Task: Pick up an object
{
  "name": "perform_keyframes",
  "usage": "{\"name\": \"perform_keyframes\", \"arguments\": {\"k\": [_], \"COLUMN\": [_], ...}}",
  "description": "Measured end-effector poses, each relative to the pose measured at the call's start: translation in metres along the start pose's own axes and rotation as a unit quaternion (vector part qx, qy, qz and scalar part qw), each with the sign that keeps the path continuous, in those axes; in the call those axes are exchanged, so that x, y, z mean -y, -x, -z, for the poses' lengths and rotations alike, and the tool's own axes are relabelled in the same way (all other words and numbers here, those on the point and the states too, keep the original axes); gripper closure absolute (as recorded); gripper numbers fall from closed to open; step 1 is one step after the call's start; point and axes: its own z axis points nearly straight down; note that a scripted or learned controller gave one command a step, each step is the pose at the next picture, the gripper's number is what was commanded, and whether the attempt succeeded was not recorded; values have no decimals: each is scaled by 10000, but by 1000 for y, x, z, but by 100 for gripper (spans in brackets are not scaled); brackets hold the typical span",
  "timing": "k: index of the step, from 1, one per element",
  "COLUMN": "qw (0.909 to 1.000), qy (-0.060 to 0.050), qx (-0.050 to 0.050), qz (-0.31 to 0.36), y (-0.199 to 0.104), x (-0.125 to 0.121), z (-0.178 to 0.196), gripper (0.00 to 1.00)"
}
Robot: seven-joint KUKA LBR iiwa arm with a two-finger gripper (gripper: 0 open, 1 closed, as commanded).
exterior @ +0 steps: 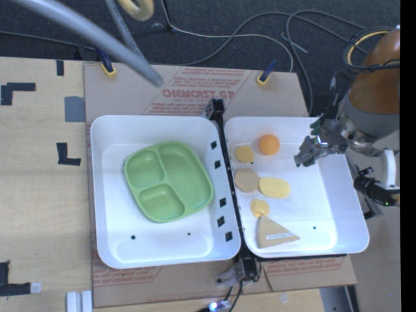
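The right bin (338,194) holds several food pieces: an orange ball (269,144), a small yellow round (244,153), a tan disc (247,181), a yellow oval (274,187), a small yellow lump (260,207) and a tan wedge (275,232). My gripper (307,156) hangs over the bin's upper right part, to the right of the orange ball and apart from it. Nothing shows between its dark fingers. The grey arm with its orange band (383,51) comes in from the right.
The left bin (104,194) holds a green three-compartment tray (169,181). A black divider clip strip (222,174) runs between the bins. Cables lie on the dark surface behind, and a grey pole (78,25) crosses the upper left.
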Motion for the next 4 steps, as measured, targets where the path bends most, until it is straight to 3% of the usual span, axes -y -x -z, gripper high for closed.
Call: {"name": "perform_keyframes", "arguments": {"k": [2,4], "qw": [10000,10000], "qy": [-11,-13], "qx": [-3,-7], "qz": [23,31], "y": [-102,-213], "x": [-11,2], "z": [1,-11], "gripper": [100,100]}}
